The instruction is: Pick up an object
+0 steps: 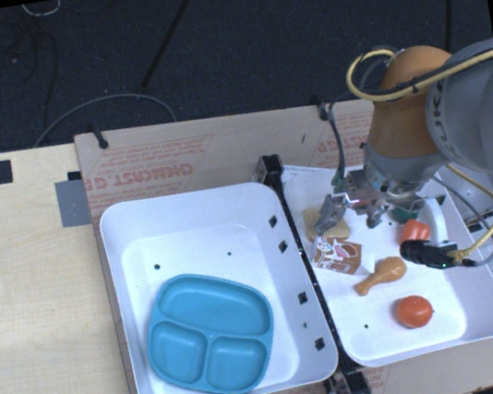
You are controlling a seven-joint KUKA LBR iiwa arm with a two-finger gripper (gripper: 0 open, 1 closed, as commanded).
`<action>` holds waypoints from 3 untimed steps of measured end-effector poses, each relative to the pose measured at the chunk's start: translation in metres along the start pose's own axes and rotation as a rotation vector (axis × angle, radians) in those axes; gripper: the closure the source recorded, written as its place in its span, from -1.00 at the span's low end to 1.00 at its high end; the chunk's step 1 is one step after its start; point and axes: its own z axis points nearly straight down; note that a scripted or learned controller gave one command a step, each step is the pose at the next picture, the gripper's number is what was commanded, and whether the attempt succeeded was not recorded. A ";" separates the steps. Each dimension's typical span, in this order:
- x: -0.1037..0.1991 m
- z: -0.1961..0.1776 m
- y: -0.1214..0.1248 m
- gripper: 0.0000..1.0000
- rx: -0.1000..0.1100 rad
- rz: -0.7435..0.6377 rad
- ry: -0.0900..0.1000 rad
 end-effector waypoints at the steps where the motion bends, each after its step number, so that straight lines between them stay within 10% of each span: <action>1: -0.002 0.044 0.002 -1.00 -0.002 0.002 0.000; 2: -0.001 0.063 0.003 -1.00 -0.006 0.003 0.000; 3: -0.001 0.053 0.002 1.00 -0.004 0.007 0.001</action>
